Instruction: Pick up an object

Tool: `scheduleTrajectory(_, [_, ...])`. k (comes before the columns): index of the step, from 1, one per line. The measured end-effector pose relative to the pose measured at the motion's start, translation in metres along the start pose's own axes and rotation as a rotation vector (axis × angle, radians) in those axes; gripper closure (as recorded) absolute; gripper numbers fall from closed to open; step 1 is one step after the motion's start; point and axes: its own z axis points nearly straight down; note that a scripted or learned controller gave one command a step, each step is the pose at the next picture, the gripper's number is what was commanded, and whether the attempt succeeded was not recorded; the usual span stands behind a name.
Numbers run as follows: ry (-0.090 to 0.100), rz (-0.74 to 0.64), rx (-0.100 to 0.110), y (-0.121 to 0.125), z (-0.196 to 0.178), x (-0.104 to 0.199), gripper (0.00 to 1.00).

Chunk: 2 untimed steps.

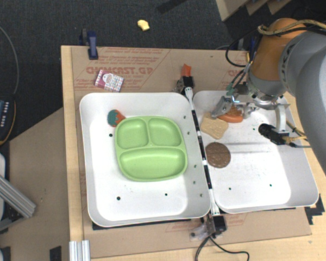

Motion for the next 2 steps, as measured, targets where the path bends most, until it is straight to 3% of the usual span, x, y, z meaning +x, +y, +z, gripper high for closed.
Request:
scheduleTrajectory(1, [0.001,0.003,-0.004,0.0,-0.011,-0.001,1.0])
scheduleTrajectory(2, [0.0,0.004,-0.018,-0.011,-0.003,0.023,1.0])
